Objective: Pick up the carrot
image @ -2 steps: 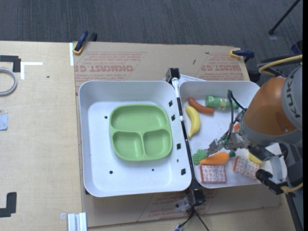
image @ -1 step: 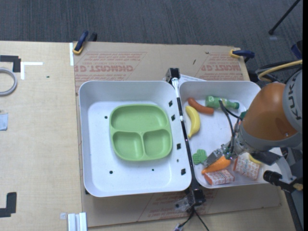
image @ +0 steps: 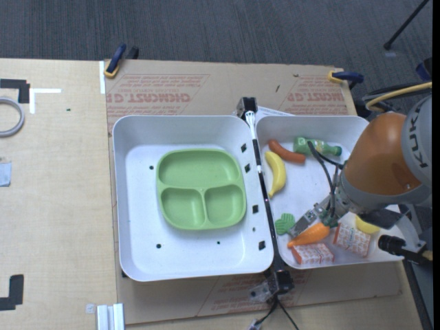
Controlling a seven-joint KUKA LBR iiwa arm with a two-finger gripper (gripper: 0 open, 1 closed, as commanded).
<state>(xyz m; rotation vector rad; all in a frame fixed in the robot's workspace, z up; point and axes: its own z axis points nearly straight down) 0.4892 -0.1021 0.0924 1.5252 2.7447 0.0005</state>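
**Pincer down at the carrot in the right bin**

The pincer [image: 323, 216] is low in the right bin [image: 313, 126], right at the thick end of the carrot [image: 309, 234], and whether its fingers are spread or pressed together I cannot tell from up here. Nothing shows the carrot pinched between them. The carrot is a stubby orange cone lying flat on the bin floor at the near side, its tip pointing left toward a small green leafy piece [image: 284, 223]. Touching it on the near side is a red and white packet [image: 313, 254], and just to the right lies a white box with red print [image: 353, 239] with a yellow piece [image: 367, 225] beside it. Above the pincer rises the arm's orange band [image: 381, 158], reaching in from the right. Farther back in the same bin: a banana [image: 277, 172], a reddish sausage [image: 287, 152] and a green bottle [image: 316, 146] lying on its side. Over in the left bin [image: 130, 205] sits a green divided plate [image: 167, 162]. Both bins rest on cardboard [image: 165, 91] on the bench [image: 55, 218].
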